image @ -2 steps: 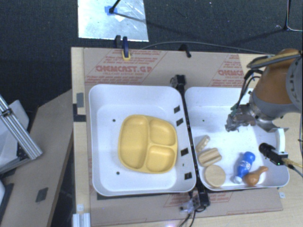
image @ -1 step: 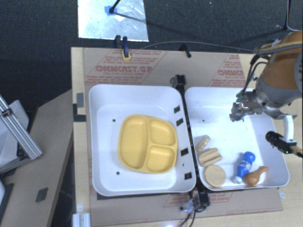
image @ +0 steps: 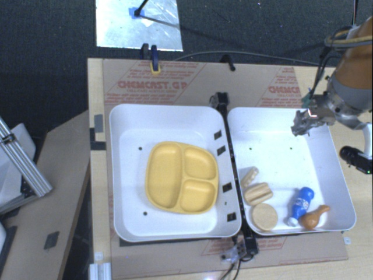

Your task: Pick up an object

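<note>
So the bench (image: 96, 156) is a light tan board sitting on dark speckled carpet, with a shiny metal plate (image: 139, 15) lying on the floor up at the far side and an aluminium rail (image: 23, 165) poking in at the left edge. A brownish protective sheet (image: 175, 83) covers the bench under the bins, and you can read "CHEMCAST GP" printed on it in red, once behind the left bin and again, partly cut off, near the right one. A small blue and yellow clamp (image: 152, 57) sits at the far edge. The left bin (image: 128, 121) holds a yellow divided plate (image: 180, 177) with three compartments, lying flat near the middle. The right bin (image: 326, 156) has all its stuff bunched along the near edge: two little bread rolls (image: 255, 186) side by side, a round tan disc (image: 264, 216) just below them, a blue bottle (image: 300, 205) lying on its side, and a brown drumstick-looking toy (image: 315, 216) touching the bottle. The gripper (image: 303, 123) hangs over the far right corner of the right bin, well apart from those things; can't tell whether the jaws are open or closed.
</note>
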Controlling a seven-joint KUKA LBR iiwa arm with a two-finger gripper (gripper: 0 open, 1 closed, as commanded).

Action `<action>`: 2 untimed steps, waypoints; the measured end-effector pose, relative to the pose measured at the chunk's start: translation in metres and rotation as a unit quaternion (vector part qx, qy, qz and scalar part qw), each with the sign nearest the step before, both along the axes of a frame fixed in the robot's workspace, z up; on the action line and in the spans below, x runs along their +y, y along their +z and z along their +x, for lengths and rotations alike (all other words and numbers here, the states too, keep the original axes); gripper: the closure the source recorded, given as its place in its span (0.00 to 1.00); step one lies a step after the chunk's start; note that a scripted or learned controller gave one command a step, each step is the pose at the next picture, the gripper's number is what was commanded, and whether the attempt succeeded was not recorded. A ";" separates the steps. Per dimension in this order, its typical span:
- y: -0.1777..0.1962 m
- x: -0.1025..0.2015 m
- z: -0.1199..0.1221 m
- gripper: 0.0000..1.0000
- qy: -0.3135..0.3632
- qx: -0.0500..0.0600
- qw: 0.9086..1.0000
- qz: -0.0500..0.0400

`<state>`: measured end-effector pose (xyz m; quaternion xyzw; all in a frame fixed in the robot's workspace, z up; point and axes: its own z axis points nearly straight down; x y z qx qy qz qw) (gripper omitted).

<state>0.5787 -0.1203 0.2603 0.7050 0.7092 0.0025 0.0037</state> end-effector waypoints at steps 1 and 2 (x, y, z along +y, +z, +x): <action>0.001 0.059 0.016 1.00 0.002 0.002 1.000 0.001; -0.015 0.117 0.036 1.00 0.002 0.003 1.000 0.001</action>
